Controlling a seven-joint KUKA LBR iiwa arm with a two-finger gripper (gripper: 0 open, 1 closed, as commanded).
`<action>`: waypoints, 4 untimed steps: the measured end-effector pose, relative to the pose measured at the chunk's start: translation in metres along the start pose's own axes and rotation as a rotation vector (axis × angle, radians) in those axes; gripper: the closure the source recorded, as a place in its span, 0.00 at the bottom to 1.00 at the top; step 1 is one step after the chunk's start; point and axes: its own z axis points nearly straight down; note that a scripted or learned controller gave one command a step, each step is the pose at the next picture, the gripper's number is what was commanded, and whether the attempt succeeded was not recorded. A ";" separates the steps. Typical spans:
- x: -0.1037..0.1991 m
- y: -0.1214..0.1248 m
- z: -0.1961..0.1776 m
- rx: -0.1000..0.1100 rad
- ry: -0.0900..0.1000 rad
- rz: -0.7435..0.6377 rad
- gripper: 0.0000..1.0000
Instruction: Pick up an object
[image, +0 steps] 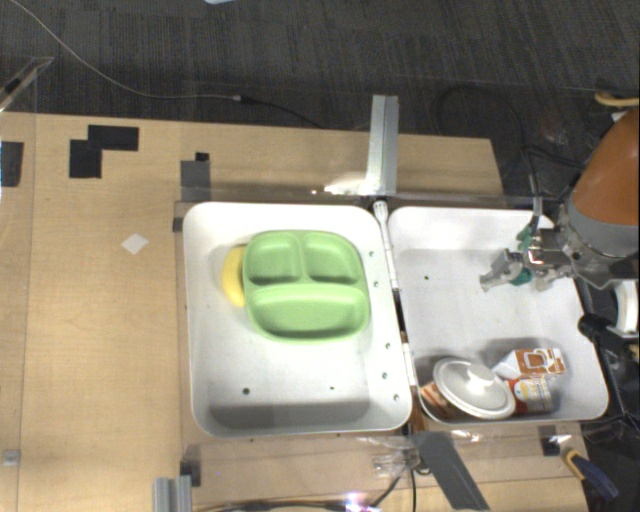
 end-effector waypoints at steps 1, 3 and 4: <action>-0.041 0.058 0.043 -0.001 -0.001 0.061 0.00; -0.046 0.064 0.088 -0.010 -0.004 0.004 1.00; -0.037 0.008 -0.016 -0.004 -0.002 -0.130 1.00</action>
